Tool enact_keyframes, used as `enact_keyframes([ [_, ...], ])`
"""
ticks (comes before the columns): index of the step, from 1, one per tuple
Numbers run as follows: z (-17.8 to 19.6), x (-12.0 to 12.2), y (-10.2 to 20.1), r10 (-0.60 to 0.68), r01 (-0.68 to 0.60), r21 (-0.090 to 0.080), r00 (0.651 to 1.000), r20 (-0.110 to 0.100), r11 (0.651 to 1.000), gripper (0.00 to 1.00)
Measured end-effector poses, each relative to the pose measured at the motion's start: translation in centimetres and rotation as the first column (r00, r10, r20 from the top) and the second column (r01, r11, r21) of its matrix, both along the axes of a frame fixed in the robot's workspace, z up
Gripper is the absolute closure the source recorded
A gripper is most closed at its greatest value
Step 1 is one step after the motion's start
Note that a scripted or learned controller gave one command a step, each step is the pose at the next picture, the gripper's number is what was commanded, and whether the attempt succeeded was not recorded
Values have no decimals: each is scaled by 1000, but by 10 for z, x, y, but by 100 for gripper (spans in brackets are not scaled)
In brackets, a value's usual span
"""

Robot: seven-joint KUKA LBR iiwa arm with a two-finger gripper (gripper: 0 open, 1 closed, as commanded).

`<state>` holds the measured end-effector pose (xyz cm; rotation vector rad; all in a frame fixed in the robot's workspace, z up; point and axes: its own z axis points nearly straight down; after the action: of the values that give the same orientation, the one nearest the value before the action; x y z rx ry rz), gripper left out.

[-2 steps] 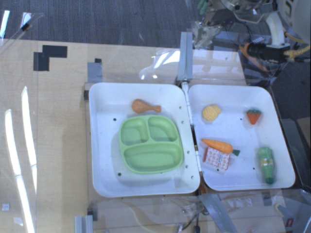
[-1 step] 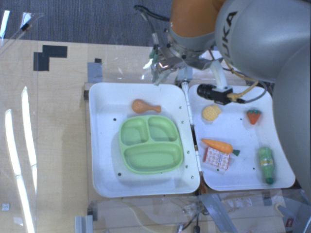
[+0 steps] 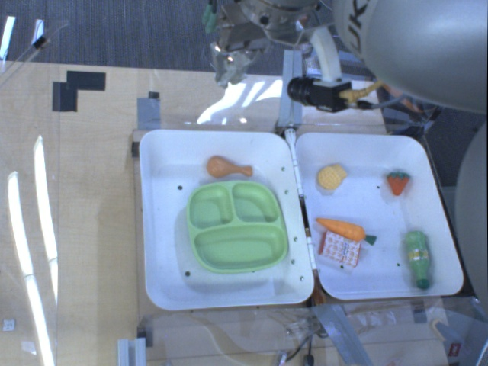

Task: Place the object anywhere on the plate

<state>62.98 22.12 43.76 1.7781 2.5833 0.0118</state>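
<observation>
while the metal two-finger gripper point(image 3: 229, 61) hangs beyond the left bin's point(image 3: 164, 204) far edge, jaws spread and empty, the orange plastic drumstick point(image 3: 226, 167) lies just behind the green compartment plate point(image 3: 237, 227).

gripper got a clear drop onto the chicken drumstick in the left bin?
Probably yes. The drumstick lies alone on the bin floor, apart from the green plate, nothing over it. The gripper hangs above the bench beyond the bin's far edge.

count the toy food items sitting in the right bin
5. Yellow corn piece upper left, strawberry upper right, carrot center-left, red snack packet just below the carrot, green bottle lower right. None looks hidden.
</observation>
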Motion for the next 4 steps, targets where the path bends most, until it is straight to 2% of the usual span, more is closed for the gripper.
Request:
enact_keyframes([
  [1,-1,-33,-43,-24,24,0,1000,0,1000,100],
  [2,-197,-2,7,-212,212,-2,977,-7,977,100],
  [3,-90,-34,-78,-121,121,0,993,0,993,100],
  [4,0,-2,-134,-256,256,0,967,0,967,100],
])
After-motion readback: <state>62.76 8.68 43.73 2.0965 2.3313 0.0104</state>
